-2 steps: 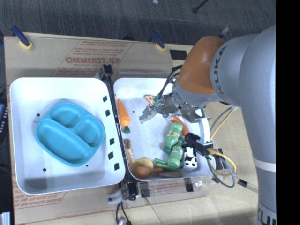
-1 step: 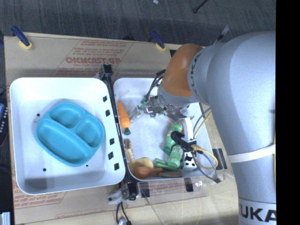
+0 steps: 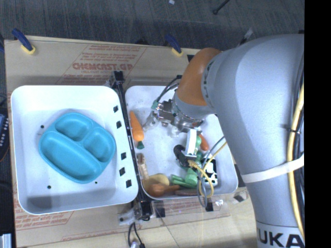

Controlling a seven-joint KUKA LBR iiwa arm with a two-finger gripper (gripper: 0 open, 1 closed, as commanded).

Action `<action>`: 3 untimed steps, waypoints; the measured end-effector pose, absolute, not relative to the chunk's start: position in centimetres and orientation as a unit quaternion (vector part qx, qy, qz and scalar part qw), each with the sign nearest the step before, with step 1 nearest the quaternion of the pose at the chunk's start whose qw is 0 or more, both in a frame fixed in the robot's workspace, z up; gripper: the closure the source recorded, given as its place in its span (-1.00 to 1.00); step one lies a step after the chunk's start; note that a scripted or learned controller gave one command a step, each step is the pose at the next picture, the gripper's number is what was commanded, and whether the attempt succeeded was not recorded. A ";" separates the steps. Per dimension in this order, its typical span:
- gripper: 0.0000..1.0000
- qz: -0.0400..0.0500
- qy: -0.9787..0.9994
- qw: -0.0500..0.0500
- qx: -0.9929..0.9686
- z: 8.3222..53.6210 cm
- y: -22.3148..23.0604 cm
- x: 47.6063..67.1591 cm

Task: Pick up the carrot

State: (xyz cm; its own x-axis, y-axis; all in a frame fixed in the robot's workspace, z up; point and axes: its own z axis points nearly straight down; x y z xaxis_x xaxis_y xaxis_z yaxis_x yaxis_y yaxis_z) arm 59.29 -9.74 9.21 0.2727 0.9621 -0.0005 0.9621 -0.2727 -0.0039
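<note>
My gripper [image 3: 161, 112] hangs over the 12 o'clock half of the right bin [image 3: 160, 156], and from this height I cannot tell how wide it stands. The carrot [image 3: 136, 127] lies just at its 9 o'clock, along the bin's left wall, green end toward 6. Both bins sit on a brown sheet [image 3: 103, 61] printed in red, held by blue clamps [image 3: 24, 41] at the 12 o'clock edge, with dark carpet [image 3: 103, 9] beyond, and the left bin [image 3: 31, 112] holds a blue divided plate [image 3: 77, 146].
</note>
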 end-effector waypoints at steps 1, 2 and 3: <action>1.00 0.002 -0.605 0.004 -0.796 10.2 -9.6 59.3; 1.00 0.001 -0.554 0.003 -0.833 19.4 -1.9 50.8; 1.00 0.002 -0.576 0.003 -0.817 23.2 0.8 47.6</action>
